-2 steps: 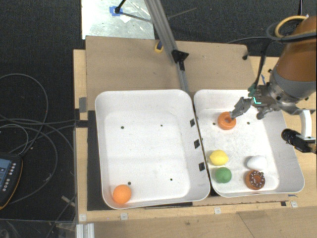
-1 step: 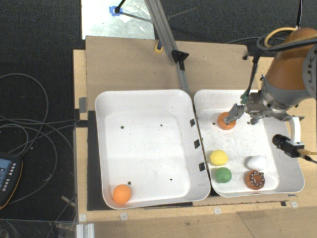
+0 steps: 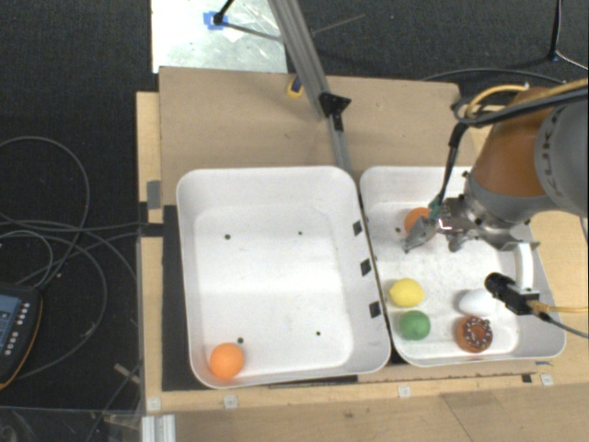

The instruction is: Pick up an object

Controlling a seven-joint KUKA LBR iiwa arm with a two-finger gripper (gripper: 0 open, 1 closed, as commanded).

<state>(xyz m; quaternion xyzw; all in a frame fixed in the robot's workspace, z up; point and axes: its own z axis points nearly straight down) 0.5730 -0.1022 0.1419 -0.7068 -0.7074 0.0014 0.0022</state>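
Down in the right bin (image 3: 552,339), my tool (image 3: 421,236) sits low beside an orange ball (image 3: 416,218) near the back wall, touching or nearly so; I cannot tell how the tool is set. Nothing looks lifted yet, so I judge the grasp and the raise remain. That ball looks small, round and smooth, partly hidden behind my tool.

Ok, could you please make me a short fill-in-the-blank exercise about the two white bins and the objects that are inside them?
1. The left bin holds one ball, and its colour is ____.
2. In the right bin, the green ball lies directly below the ____ ball in the camera view.
3. The brown doughnut sits in the ____ bin.
4. The gripper is over the ____ bin, next to an orange object.

Missing words: orange; yellow; right; right
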